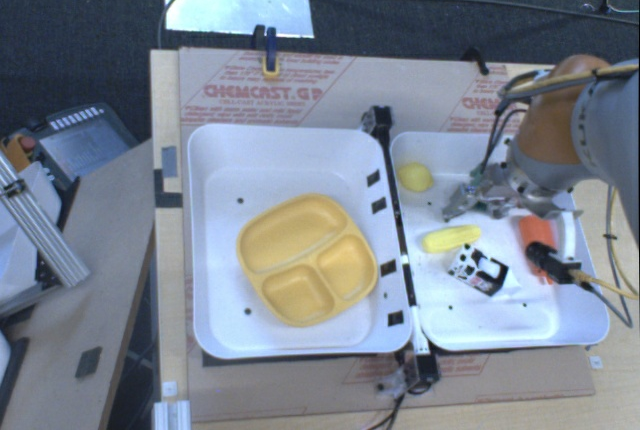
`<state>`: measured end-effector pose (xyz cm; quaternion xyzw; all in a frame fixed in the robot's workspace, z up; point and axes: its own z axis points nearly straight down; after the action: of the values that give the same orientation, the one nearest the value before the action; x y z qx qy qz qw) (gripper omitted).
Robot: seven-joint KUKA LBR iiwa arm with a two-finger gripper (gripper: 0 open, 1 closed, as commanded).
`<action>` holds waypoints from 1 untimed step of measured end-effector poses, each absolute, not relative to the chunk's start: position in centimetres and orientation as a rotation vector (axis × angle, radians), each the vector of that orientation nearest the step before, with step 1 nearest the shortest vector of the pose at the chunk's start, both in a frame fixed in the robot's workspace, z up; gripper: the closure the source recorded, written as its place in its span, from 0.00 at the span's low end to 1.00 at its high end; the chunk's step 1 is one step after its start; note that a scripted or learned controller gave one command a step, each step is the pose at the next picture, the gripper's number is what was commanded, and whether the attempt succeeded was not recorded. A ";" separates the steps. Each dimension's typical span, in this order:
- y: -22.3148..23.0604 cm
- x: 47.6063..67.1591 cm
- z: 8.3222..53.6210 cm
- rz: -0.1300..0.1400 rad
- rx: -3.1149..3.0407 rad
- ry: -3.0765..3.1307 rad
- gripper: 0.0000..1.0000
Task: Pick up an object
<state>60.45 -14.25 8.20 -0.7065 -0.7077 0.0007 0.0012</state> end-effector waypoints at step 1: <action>-14.3 60.6 9.6 -0.004 -2.223 -2.225 1.00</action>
<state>60.64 -14.32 9.57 -0.7066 -0.7076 -0.0012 -0.0018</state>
